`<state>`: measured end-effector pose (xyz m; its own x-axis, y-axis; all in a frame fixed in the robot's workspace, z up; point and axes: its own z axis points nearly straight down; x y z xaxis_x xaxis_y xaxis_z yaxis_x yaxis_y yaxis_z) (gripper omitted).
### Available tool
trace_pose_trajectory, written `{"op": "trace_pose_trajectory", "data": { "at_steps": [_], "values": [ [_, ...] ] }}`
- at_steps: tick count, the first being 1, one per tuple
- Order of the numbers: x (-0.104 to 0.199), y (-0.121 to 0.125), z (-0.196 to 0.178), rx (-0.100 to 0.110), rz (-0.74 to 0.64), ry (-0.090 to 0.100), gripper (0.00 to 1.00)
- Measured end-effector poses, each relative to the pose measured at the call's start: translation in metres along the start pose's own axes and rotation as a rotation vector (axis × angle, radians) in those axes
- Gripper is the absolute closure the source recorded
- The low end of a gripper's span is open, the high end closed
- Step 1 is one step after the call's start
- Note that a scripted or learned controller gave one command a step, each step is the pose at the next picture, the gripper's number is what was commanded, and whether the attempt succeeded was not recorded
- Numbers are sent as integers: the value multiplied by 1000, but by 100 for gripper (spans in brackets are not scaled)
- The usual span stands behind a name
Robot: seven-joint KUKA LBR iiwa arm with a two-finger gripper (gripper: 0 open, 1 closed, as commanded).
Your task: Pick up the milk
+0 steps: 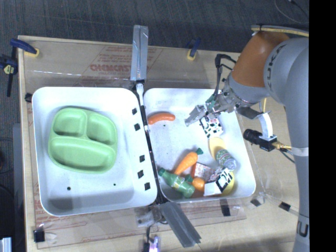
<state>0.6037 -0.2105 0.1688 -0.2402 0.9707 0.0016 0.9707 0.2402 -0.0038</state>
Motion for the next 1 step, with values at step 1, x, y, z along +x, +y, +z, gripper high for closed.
{"op": "trace_pose_trajectory", "data": {
  "at_steps": [1],
  "values": [
    [28, 16, 0, 4, -145, 3, 0]
  ]
}}
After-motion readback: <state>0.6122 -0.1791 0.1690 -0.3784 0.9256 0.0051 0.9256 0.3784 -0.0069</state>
